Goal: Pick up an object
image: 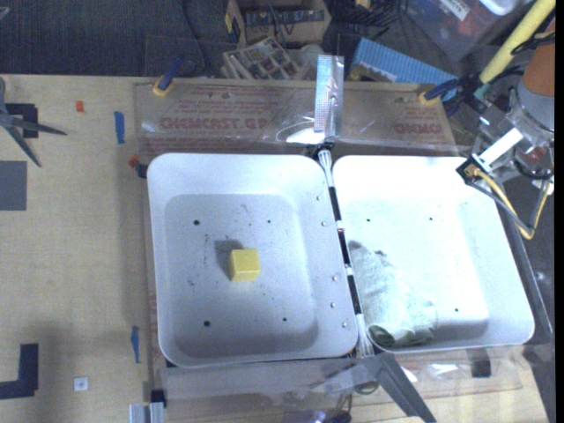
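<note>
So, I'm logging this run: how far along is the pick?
Nothing looks done: the yellow block lies in the left bin, the rolled cloth in the right bin. In hand: the arm hangs by the right bin's far right corner. Left: the whole pick.

Two shallow white bins side by side on a wooden bench. Left bin holds one small yellow cube, about mid-floor, slightly toward the near side, casting a shadow on its left. Dark specks scattered on the floor around it. Right bin holds a rolled whitish-grey cloth, lying along the left wall, near front corner, touching the wall. Robot arm sits at upper right, outside the right bin's far right corner, above the rim. Clear plastic sheet behind the bins.
</note>
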Available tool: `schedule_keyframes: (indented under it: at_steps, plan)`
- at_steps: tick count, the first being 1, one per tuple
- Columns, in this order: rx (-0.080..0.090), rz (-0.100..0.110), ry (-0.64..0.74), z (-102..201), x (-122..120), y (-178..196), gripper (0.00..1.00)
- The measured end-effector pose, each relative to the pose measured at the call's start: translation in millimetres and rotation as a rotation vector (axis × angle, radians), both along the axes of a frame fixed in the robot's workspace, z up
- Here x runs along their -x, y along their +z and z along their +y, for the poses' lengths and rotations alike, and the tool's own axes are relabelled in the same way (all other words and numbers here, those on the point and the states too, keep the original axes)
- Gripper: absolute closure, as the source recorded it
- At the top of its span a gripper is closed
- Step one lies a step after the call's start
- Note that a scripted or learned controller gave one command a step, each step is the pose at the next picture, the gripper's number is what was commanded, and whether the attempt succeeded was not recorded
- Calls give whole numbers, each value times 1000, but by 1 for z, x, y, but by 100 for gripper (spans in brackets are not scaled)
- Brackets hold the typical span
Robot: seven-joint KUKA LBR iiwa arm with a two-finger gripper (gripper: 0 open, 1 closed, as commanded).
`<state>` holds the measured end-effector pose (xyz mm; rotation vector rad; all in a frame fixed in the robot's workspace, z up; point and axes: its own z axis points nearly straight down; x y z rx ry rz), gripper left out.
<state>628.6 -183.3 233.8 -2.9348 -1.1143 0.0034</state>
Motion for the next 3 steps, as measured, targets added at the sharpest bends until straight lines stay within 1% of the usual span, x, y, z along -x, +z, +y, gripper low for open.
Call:
schedule_keyframes:
  at_steps: [1,2,3]
  plan:
    - [2,-2,-321,-12,2,-4,100]
    - [1,2,-413,57,-25,-81,100]
    - [0,2,-413,57,-25,-81,0]
